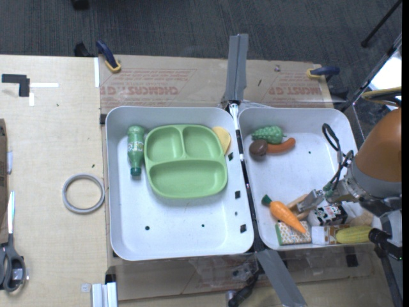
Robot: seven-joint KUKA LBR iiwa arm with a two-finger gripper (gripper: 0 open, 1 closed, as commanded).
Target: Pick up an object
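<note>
Two shallow white bins sit side by side on the bench: the left bin point(121, 235) and the right bin point(300, 117), their inner walls touching along the middle. The arm point(383, 152) reaches in from the right, its orange band bulking over the right bin's right wall, and the gripper point(316, 200) hangs low over the near right part of that bin, among the clutter there — whether it is clenched or released I cannot tell, and nothing can be seen gripped by it. The largest item in the bins is one green divided plate point(186, 162), three compartments, lying flat in the far half of the left bin. Just left of it lies one green bottle point(135, 149), on its side along the plate's edge, and one yellow piece point(222, 138) peeks out from under the plate's far right corner. The right bin holds two carrots: one orange carrot point(286, 215) lying aslant near the front, just left of the gripper, and one smaller carrot point(281, 146) at the far left, touching a brown round piece point(258, 148). Just behind those two sits one green bumpy vegetable point(268, 133). At the front right are one flat printed card point(293, 234), one black-and-white toy point(327, 214) and one yellow corn cob point(353, 235), close together. Outside the bins, on the bench to the left, lie one grey ring point(84, 192) and — at the very edge — one pair of scissors point(11, 264).
</note>
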